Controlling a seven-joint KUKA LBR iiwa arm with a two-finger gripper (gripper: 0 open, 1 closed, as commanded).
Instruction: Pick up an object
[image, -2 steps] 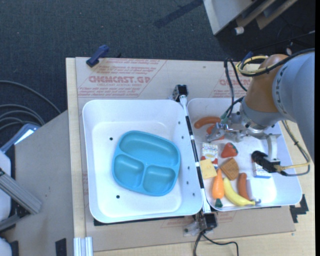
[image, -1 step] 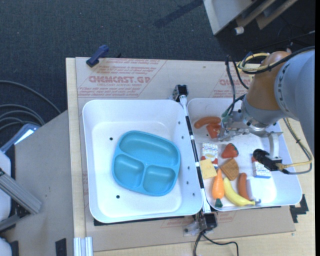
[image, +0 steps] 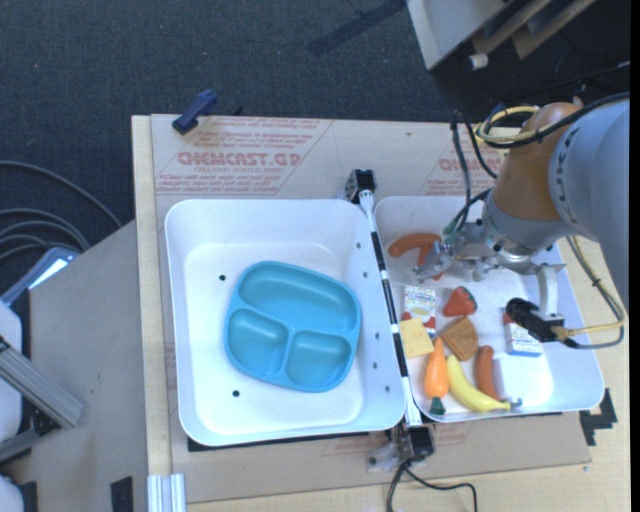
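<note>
My gripper (image: 447, 260) hangs low over the far part of the right bin (image: 575, 385). Just to its left lies an orange sausage-shaped toy (image: 411, 243), close to the gripper; contact cannot be made out. A red strawberry-like piece (image: 460, 300) sits just in front of the gripper, and a small white packet (image: 418, 298) lies to the left of that piece. Nearer the front lie a yellow cheese slice (image: 414, 338), a brown bread piece (image: 461, 338), a carrot (image: 435, 371), a banana (image: 470, 392) and a red-brown sausage (image: 486, 369).
The left bin (image: 190, 330) holds a blue divided plate (image: 292, 325). A small white and blue packet (image: 523, 346) lies at the right bin's right side. The grey arm (image: 570, 170) reaches in from the right, above that bin's far corner.
</note>
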